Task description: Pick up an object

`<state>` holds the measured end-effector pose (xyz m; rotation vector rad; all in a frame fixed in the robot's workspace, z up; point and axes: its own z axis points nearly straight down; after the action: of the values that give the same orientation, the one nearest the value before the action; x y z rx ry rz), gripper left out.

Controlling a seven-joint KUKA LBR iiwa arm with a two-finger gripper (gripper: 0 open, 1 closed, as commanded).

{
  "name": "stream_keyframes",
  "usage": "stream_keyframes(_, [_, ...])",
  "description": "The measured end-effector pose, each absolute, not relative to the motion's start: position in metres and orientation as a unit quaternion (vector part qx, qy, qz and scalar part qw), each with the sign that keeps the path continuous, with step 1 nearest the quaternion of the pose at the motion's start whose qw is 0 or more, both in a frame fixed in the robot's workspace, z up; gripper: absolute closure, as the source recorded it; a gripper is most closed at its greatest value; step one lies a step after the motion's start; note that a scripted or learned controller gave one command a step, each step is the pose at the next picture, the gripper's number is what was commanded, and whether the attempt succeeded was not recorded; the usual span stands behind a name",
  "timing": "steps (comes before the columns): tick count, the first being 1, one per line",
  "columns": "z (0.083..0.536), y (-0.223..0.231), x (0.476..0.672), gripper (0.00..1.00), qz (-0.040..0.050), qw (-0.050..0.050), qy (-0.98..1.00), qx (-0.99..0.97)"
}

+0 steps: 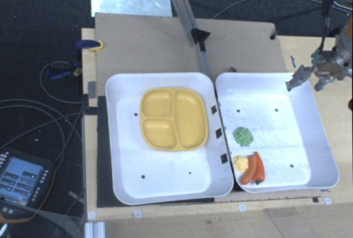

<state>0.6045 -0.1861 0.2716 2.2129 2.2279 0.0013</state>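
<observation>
Hovering at 2 o'clock over the right bin (pixel 309 121), your gripper (pixel 309 79), fingers apart and empty, could nudge the 3 toys (pixel 249 162) clustered at 6 o'clock against the wall.

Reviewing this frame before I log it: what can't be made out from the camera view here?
- Arm: cut off by the right edge; past the gripper, little else shows.
- Yellow piece beside the orange-red item in the right bin: too small to identify; they seem to touch.
- Green item: too small and blurred to name.
- Handheld screen, lower left: text unreadable.
</observation>
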Motion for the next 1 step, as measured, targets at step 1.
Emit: stream_keyframes(1, [0.2716,-0.1860,0.6045,0.00,0.0002,0.001,0.710,0.704])
